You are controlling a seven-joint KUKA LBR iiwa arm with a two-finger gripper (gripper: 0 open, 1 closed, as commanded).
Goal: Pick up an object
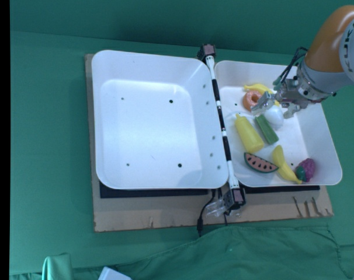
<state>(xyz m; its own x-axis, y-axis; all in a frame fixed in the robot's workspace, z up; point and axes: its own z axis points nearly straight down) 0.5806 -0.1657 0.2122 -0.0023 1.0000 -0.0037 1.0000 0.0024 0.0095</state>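
We read no brand, label or writing anywhere. In the right bin (326, 150) we count seven small toy foods, all smooth and moulded: one white egg-shaped piece (274, 116), one orange ring (251, 100), one yellow curved piece (257, 88) behind the ring, one yellow bottle (247, 133), one green stick (266, 129), one watermelon slice (260, 163), one banana (285, 165) and a purple-and-green bunch (306, 169) at the near right corner, which makes eight. The end effector (277, 102) hovers just over the egg-shaped piece and ring; we cannot tell how its grip stands. The left bin (107, 74) is a shallow, glossy white tray with rounded corners. Both bins rest on a brown board (165, 217) on the green worktop (48, 127).
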